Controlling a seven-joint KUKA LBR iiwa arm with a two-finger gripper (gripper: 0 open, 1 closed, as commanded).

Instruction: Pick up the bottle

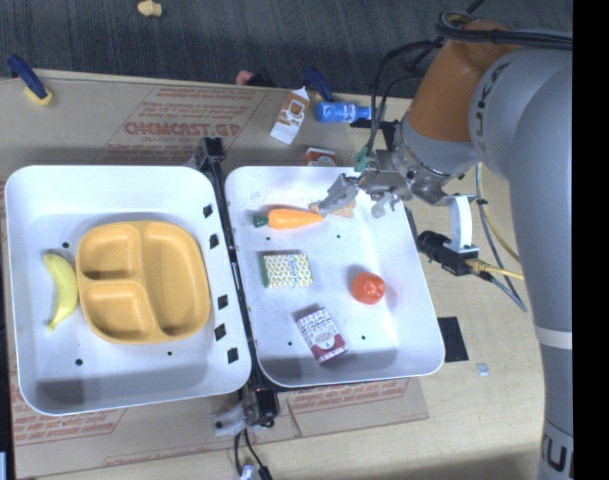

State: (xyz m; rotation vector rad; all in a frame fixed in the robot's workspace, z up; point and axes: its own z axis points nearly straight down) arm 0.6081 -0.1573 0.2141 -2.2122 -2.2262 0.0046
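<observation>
In the right bin (409,353) lie a red packet (321,334), a tomato (367,287), a sponge (286,269) and a carrot (294,218); the gripper (352,196) hangs by the carrot, fingers spread, holding nothing. The blue bottle (336,113) lies beyond the bin on the cardboard (174,118)

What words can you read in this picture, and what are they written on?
"CHEMCAST GP": red print on the brown cardboard sheet under the two bins; the last letters are partly hidden, so I'm unsure of them.
Small red box in the right bin: print too small to read.
White and brown carton behind the bins: label blurred.
</observation>
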